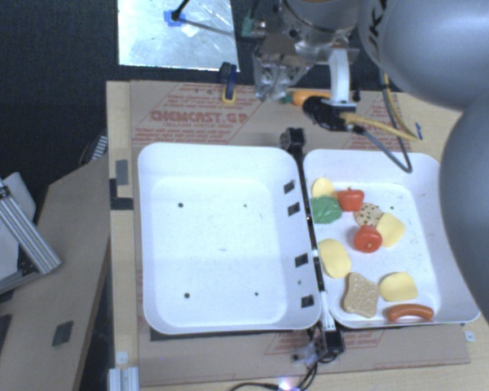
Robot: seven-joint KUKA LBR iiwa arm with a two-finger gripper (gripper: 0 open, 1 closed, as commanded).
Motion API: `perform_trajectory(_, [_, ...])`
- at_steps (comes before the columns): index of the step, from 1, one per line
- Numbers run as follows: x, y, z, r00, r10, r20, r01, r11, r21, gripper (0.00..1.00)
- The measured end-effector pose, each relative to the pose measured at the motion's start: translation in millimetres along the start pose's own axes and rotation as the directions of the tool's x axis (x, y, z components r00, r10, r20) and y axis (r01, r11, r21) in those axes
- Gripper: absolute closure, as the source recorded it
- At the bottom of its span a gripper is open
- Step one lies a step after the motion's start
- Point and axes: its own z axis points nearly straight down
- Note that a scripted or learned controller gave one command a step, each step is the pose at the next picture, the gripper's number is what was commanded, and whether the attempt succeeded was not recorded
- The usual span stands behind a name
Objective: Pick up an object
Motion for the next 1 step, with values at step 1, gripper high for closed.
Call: perform_trajectory(1, [63.0,0.1,-20.1,1.000,-0.001,-0.001,0.001,1.000,-0.001,1.00])
